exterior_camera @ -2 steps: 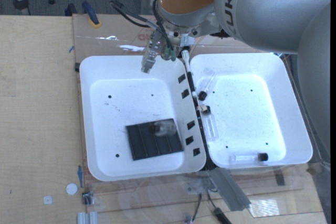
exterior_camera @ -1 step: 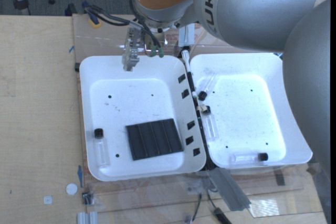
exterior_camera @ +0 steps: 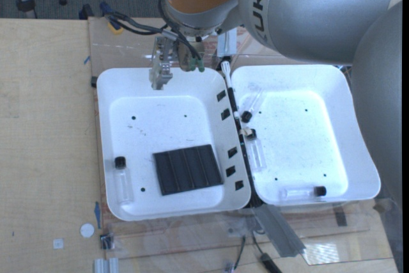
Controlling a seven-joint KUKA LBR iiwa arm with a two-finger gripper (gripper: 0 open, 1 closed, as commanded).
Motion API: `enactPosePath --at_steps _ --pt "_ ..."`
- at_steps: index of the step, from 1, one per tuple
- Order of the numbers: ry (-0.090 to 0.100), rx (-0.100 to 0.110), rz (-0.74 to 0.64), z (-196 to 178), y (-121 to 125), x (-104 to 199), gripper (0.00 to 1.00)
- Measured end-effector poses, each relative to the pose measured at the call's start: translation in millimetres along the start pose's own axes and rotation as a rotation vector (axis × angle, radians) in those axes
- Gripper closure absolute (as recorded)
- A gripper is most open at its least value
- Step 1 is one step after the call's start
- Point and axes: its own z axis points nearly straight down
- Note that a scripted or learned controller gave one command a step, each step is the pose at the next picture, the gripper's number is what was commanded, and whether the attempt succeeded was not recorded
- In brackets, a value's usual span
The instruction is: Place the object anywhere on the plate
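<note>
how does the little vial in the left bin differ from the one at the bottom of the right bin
The left-bin vial lies lengthwise along the left bin's left wall, its black cap toward the far end. The right-bin vial lies crosswise along the right bin's near wall, its cap pointing right. The left one sits just left of the black ribbed plate; the right one has no plate near it. Both are small, clear, black-capped and lie flat.

The big grey robot arm (exterior_camera: 319, 3) has black letters on it, up at about one o'clock. You can read "UKA". The first letter of the name is hidden. No other words can be read.
</note>
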Motion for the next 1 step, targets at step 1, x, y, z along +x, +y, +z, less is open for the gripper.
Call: enactPosePath --at_steps 1 --pt "-0.004 -0.001 -0.141 20.1 0.4 -19.3 1.00"
